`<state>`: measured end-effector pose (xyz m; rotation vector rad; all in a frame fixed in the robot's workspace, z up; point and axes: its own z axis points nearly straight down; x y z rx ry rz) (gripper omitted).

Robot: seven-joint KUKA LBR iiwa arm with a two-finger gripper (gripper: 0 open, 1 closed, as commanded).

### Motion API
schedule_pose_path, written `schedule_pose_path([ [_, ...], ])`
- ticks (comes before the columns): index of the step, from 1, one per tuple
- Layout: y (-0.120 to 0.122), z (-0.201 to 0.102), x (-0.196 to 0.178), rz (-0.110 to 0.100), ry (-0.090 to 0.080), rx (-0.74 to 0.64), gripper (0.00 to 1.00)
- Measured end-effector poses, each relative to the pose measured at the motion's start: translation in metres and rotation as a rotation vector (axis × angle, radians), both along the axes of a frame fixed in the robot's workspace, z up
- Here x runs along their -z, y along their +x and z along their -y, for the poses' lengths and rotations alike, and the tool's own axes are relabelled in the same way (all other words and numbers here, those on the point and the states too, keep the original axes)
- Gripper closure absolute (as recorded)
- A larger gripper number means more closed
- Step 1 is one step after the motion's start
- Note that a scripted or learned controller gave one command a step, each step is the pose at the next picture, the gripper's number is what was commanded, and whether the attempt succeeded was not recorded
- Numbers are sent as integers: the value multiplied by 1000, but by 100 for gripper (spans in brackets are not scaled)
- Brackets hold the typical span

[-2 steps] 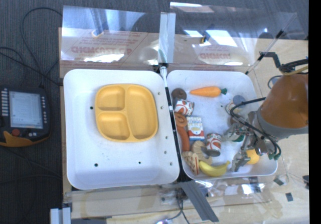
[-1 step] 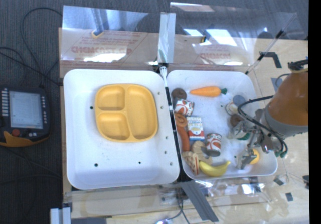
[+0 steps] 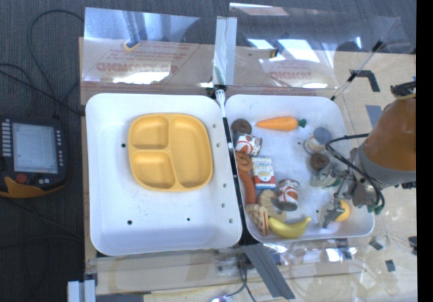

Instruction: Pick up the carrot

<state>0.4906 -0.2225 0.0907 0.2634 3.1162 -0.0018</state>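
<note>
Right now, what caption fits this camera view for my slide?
Carrot lies untouched in the right bin while the gripper hovers near the banana.

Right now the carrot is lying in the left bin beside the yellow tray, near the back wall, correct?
Not quite. The camera view shows the carrot lying in the right bin, near its back wall. The yellow tray sits in the left bin, apart from it.

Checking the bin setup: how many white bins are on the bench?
2. The left bin holds a yellow divided plate; the right bin holds the carrot and other toy foods.
</note>
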Motion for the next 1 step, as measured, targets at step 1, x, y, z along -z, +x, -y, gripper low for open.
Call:
schedule_pose_path([
  [1, -1, -7, 0, 3, -9, 35, 0],
])
